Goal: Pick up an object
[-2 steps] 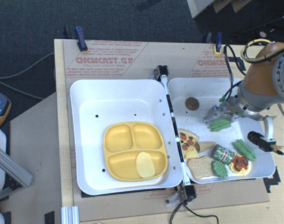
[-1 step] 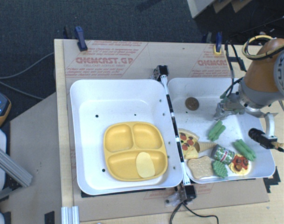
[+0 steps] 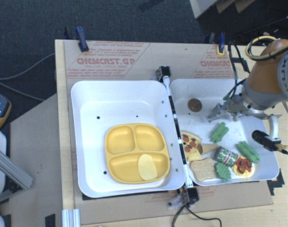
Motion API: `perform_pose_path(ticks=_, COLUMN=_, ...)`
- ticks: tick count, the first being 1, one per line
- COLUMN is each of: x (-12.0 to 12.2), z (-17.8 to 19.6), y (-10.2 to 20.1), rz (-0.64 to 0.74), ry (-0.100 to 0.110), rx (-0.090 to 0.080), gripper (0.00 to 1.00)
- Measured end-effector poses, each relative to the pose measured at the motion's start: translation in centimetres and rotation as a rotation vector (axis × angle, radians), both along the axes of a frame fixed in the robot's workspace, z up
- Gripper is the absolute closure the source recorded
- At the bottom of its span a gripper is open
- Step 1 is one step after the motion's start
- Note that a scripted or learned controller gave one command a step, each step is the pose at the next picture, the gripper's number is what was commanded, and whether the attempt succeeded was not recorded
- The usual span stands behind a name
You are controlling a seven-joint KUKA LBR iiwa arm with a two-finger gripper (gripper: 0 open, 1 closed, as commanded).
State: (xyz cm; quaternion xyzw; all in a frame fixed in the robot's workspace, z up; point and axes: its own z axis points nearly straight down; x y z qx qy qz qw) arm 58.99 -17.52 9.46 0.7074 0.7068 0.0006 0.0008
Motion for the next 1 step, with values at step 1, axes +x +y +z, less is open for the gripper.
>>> perform_pose_path(ticks=1, x=-7.83, z=-1.11, y=5.41, rz=0.001, ry=0.010, rx=0.005, gripper=0.00)
